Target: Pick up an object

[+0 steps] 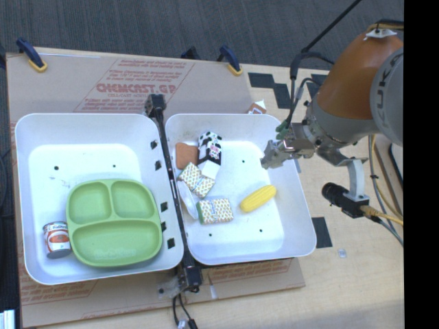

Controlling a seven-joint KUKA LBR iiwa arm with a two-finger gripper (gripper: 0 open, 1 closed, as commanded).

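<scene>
Camera view from above, so going left to right: the left bin (27, 136) has a small can (57, 239) with a red label down in its near-left corner, just beside a green divided plate (114, 222) that takes up most of the near half. Both bins sit on a sheet of cardboard (137, 81) with red print on it, clipped to the worktop (357, 273) by blue-and-yellow clamps (31, 55) along the far edge.

Right bin (295, 232) is where the pickable stuff is. Bunched up against its left wall: a brownish-orange block (184, 154), a black-and-white cow-patterned thing (209, 145) next to it, a checkered packet (195, 179) below those, and another patterned packet (216, 211) nearer the front. A yellow corn cob (258, 198) lies by itself, off to the right of that pile, tilted a bit.

Then the tool (273, 155) hangs over the right bin's right side, up and right of the corn and not touching it as far as I can see. Honestly can't tell how it's set, it's too blurry at that end. Nothing visibly in it. Behind it the arm's orange band (357, 67) and grey body come in from the right.
</scene>
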